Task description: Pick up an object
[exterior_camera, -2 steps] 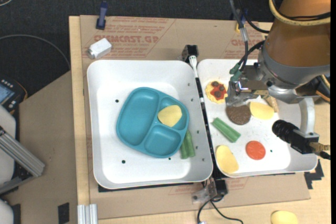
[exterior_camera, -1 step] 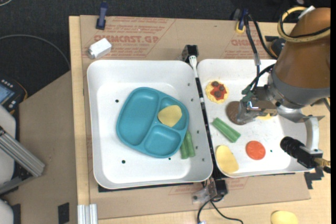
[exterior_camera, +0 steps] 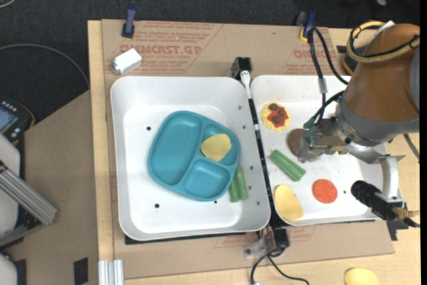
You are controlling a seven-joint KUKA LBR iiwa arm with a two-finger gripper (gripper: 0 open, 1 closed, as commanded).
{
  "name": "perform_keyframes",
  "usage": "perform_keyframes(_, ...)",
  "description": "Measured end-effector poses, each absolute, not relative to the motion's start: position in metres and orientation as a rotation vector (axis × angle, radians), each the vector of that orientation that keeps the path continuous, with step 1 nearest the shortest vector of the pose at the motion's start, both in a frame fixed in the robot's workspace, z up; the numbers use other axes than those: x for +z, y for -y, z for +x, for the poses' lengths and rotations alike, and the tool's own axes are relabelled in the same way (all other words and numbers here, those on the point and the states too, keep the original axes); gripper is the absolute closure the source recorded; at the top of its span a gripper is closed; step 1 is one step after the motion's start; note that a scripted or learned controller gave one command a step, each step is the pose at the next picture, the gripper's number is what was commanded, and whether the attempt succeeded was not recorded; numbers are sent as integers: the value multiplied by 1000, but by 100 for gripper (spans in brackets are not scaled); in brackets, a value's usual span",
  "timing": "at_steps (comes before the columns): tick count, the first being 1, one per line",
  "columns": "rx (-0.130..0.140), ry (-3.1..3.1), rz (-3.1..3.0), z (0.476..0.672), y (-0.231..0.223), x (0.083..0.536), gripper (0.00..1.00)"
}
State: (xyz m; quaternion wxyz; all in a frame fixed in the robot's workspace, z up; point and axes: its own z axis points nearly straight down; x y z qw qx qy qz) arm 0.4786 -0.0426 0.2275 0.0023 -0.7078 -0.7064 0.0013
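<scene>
I can't tell the gripper's (exterior_camera: 308,147) state from here; it hovers in the right bin (exterior_camera: 293,87), green stick (exterior_camera: 287,165) just below-left, long axis running diagonally toward bin centre.

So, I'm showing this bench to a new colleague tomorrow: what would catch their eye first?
Probably the big teal divided plastic plate in the left white bin, with a pale yellow chip-shaped piece in one compartment. Next, the grey and orange arm reaching in from the right, its gripper low over the right white bin amid toy foods: a small pizza, a green stick and a red disc.
</scene>
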Motion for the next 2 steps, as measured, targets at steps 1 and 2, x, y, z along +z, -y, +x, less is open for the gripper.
perform_keyframes(1, -6, 2228, -2219, 480, -34, 303, 100)
perform_keyframes(2, -22, 2236, -2219, 480, -77, 421, 100)
